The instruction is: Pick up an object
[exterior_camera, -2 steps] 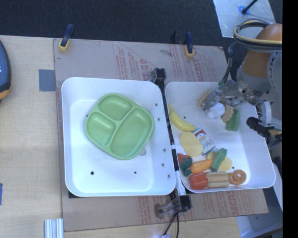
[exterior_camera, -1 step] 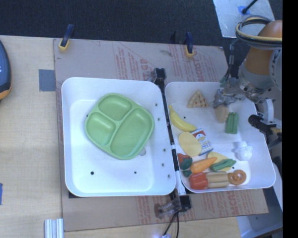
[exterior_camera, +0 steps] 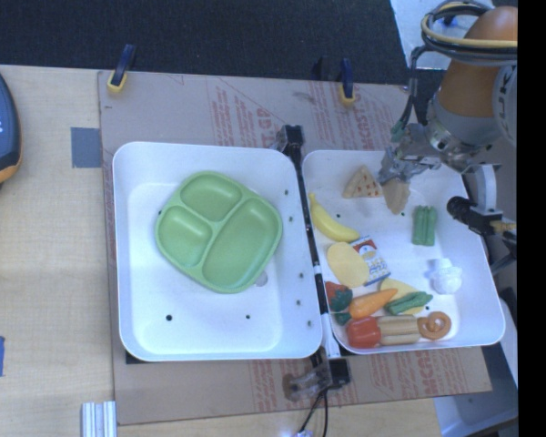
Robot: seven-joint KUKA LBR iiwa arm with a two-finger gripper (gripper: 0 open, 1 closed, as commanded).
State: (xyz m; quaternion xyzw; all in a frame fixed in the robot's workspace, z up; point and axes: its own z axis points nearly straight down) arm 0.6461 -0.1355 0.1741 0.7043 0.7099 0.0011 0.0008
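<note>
We see the tool (exterior_camera: 399, 173) low over the far end of the right bin (exterior_camera: 488, 259), reached in from the right. It hangs just beside the pizza slice (exterior_camera: 362, 185), with a tan shape directly beneath it that could be a small object or its own shadow; we cannot tell which. We also cannot tell how the tool is set, because the wrist blocks our line of sight to it.

As we judge it, the pick is not yet done. Nothing is visibly lifted, and every toy we can make out lies on the bin floor: the banana (exterior_camera: 331, 223) near the divider, the green block (exterior_camera: 424, 226) to the right, the white piece (exterior_camera: 444, 275), the small carton (exterior_camera: 374, 259), and at the near end the carrot (exterior_camera: 373, 302), the hot dog (exterior_camera: 399, 330) and the donut (exterior_camera: 435, 324).

The left bin (exterior_camera: 136, 244) carries the green plate (exterior_camera: 220, 232), well apart from the arm.

What remains, in our view, is to close on one item near the pizza slice and raise it clear of the bin.
</note>
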